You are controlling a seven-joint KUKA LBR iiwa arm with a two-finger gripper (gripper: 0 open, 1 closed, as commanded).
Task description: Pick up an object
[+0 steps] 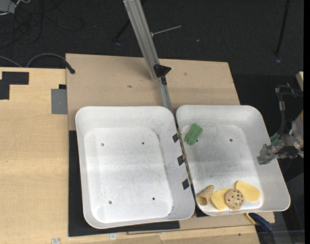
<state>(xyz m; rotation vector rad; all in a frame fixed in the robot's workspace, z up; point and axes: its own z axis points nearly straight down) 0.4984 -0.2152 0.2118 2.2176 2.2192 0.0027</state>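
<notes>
In the right bin [216,113] a green block [193,133] lies near the left wall, close to the divider. Along the bin's front edge sit a tan cone-shaped piece [205,192], a yellow round piece [219,199], a brown cookie-like disc with holes [234,199] and a yellow flat piece [248,190], all close together. My gripper [266,154] hangs at the right bin's right rim, well to the right of the green block and above the yellow pieces. Nothing shows between its fingers.
The left bin [127,164] sits beside the right one, with black clips [180,159] along the shared edge. A slanted metal rail [144,37] rises from the bench behind the bins. A light wooden table [27,151] lies to the left.
</notes>
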